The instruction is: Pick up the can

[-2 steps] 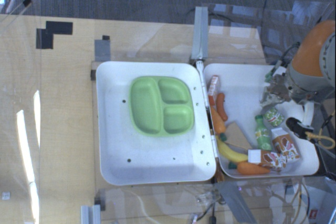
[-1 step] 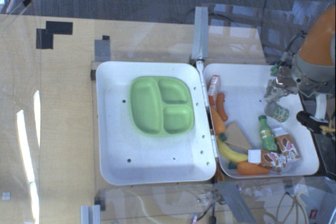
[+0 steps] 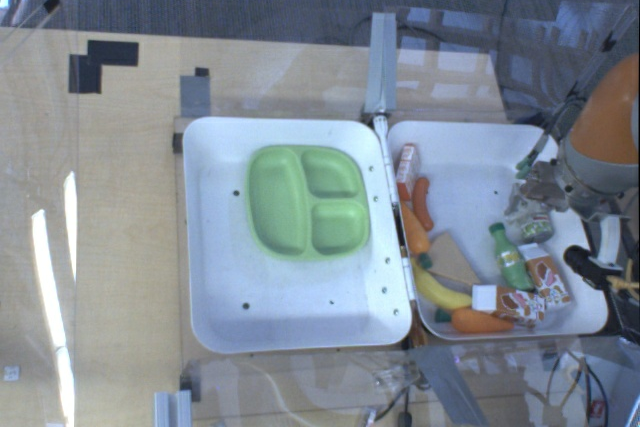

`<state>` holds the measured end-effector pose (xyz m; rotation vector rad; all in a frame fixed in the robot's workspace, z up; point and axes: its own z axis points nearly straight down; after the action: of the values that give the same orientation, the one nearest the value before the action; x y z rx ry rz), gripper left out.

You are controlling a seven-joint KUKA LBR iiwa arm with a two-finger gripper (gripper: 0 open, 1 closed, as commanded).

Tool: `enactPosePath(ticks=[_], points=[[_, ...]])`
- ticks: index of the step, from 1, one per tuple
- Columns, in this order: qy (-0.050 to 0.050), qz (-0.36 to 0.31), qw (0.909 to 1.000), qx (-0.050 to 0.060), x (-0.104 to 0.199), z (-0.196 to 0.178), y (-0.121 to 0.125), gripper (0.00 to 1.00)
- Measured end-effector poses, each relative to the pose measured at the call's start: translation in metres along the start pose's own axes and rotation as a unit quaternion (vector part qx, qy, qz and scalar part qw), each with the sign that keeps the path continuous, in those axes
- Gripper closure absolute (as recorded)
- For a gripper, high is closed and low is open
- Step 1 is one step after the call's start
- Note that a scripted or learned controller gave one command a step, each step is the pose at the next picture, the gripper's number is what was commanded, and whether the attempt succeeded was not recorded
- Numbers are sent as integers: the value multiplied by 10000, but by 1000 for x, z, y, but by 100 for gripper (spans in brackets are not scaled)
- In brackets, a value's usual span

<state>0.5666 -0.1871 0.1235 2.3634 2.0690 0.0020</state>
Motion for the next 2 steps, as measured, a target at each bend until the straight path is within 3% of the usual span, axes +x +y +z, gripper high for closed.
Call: enactPosePath(ticks=[1,2], points=[[-20,-354,9994,-55,31,34,-18,100],[-2,-368,9993,-53,33,35,-18,0]])
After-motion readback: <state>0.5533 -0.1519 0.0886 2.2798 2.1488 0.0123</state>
